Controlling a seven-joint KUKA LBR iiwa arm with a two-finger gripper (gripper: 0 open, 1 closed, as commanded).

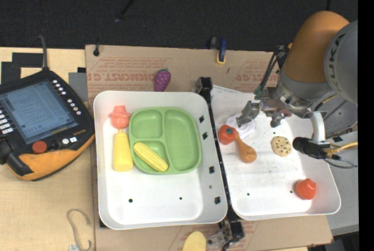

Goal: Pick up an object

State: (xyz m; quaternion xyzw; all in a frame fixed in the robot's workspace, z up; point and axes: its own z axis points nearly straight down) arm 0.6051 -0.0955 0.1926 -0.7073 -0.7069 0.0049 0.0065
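My gripper (262, 117) hangs over the back of the right bin (327, 206), fingers apart with nothing between them. Just below and left of it lie a red-orange toy vegetable (227, 134) and a brown drumstick (246, 151). A cookie (281, 145) rests below and right of the fingers. A red tomato (305, 188) sits near the bin's front right corner. In the left bin (152, 209) there is a green divided plate (175, 133) with a corn cob (151, 156) on it, and a yellow bottle with a pink top (121, 141) beside it.
A purple grape bunch (162, 79) lies on the cardboard behind the left bin. A teach pendant (38, 121) rests at the far left. A yellow object (194, 241) sits in front of the bins. A blue clamp (221, 51) grips the back edge.
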